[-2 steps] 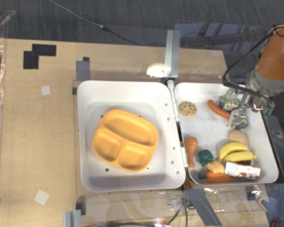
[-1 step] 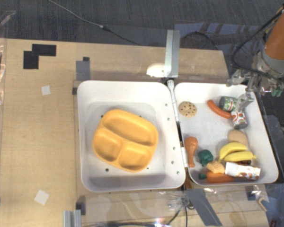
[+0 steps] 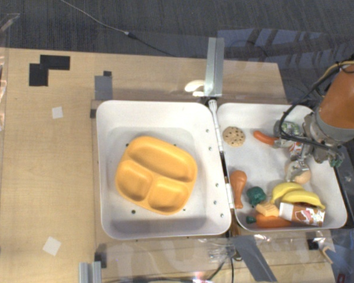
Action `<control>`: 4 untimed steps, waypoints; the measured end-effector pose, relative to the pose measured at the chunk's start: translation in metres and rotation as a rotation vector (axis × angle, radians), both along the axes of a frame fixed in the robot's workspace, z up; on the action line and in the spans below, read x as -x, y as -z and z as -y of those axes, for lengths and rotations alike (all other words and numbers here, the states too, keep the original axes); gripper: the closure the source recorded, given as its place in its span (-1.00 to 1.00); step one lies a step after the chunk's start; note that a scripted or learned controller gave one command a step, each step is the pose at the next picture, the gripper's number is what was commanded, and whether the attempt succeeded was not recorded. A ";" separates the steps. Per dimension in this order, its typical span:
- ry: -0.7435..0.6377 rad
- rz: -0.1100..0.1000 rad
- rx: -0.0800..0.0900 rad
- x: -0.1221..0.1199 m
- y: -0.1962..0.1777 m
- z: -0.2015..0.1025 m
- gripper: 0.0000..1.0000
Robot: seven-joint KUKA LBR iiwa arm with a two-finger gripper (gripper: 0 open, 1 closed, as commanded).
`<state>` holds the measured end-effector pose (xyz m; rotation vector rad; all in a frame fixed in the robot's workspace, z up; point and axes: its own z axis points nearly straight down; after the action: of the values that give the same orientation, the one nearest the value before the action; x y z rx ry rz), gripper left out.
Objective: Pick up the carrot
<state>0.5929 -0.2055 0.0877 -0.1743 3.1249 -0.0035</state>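
The gripper [image 3: 299,161] hangs low in the right bin [image 3: 265,115]; I can't tell what it has, if anything. The carrot [image 3: 263,137] lies just beside it toward the cookie [image 3: 233,136], so this looks like the approach, needing a short sideways shift.

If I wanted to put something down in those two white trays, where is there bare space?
The left bin has a bare white border all round the yellow plate. In the right bin, a patch lies open between the cookie, the drumstick and the banana. Its near edge is crowded, and the gripper hangs over its right side.
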 end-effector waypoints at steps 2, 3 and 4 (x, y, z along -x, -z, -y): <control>-0.176 0.002 0.004 0.022 -0.148 0.001 1.00; -0.326 -0.001 0.002 -0.016 -0.228 0.000 1.00; -0.342 -0.016 -0.005 0.074 -0.112 0.000 1.00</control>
<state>0.5190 -0.2056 0.1999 -0.7077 3.0645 0.0083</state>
